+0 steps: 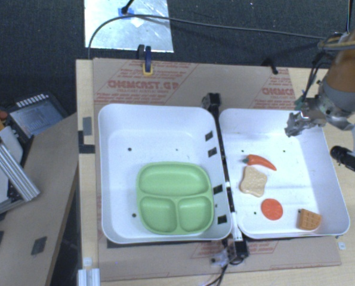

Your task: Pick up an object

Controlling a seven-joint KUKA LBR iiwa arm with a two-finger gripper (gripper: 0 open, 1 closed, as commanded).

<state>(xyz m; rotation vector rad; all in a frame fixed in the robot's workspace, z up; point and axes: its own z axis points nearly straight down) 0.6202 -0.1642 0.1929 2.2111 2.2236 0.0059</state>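
Gripper [295, 126] is hanging over the far right corner of the right bin [338, 210]; whether its jaws are apart or together I cannot tell. Lying in that bin, well apart from it, are an orange chili pepper [261, 161], a bread slice [253, 181], a red tomato slice [272, 209] and a waffle piece [309, 220]. Sitting in the left bin [114, 159] is a green divided plate [174, 196].

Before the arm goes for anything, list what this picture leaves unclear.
- Pincer: small and blurred in the camera view over the right bin; whether it is open or shut cannot be told.
- Arm: cut off by the right edge.
- Waffle piece: too small to show whether it touches the bin wall.
- Green tray: compartment depth not readable.
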